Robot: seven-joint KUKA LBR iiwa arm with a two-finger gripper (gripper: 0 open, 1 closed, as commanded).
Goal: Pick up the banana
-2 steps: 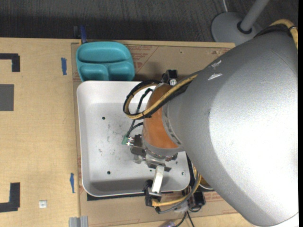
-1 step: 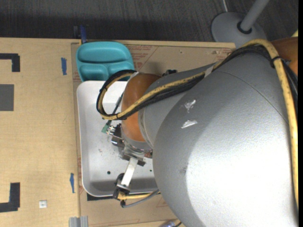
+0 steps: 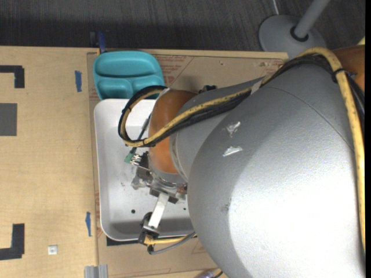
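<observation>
My gripper [image 3: 139, 168] hangs low inside the white bin [image 3: 110, 178], close to its floor near the middle. Above the gripper sits the orange band [image 3: 165, 133] of the wrist. The thick grey arm [image 3: 272, 172] covers the right part of this bin and everything to the right of it, so whatever lies beneath is hidden. Only bare white floor with a few small dark specks is visible to the left of the gripper.
A teal plastic piece [image 3: 127, 74] rests at the bin's far edge. Left of the bin lies flat brown board [image 3: 46, 155] with black marks and bits of blue tape. A grey stand base [image 3: 284, 32] is on the dark floor beyond.
</observation>
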